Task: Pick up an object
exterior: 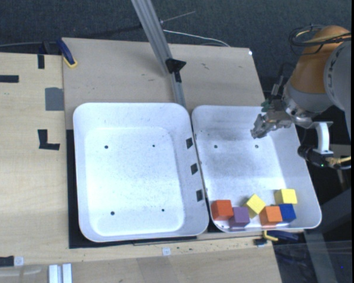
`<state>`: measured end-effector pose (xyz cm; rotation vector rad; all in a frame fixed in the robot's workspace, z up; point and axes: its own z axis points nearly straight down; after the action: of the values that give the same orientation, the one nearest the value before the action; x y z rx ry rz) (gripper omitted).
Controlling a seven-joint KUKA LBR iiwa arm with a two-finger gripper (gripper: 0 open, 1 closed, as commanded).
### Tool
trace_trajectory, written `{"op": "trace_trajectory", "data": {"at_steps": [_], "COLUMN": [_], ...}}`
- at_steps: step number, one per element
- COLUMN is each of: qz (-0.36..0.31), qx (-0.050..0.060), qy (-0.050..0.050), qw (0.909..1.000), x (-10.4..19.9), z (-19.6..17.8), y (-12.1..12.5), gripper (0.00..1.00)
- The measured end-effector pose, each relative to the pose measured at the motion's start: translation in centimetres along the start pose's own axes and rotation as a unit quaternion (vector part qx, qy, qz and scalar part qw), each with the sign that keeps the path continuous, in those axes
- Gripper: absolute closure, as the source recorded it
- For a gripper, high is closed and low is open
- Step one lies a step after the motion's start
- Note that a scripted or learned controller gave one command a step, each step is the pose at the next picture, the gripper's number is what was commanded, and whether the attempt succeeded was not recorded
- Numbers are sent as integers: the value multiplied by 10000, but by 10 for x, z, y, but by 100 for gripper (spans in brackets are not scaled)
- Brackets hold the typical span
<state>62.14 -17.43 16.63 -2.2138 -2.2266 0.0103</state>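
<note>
Several small blocks lie along the near edge of the right bin (236, 158): an orange block (222, 209), a purple block (241, 216), a yellow block (255, 204), another orange block (271, 215), a blue block (287, 212) and a second yellow block (286, 196). My gripper (261, 128) hangs over the far right part of that bin, well away from the blocks. Nothing shows between its fingers.
The left bin (130, 170) sits beside the right one, with black clips (193, 168) along the shared edge. A slanted metal rail (156, 34) crosses the bench behind the bins. The arm's orange band (312, 63) is at the right.
</note>
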Motion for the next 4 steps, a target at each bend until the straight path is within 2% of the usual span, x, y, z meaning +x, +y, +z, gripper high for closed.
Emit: {"op": "trace_trajectory", "data": {"at_steps": [3, 4], "qz": [-16, -12], "qx": [10, -35], "qy": [7, 30], "qw": [10000, 10000], "x": [2, 71], "z": [-28, -40], "y": [0, 24], "gripper": [100, 100]}}
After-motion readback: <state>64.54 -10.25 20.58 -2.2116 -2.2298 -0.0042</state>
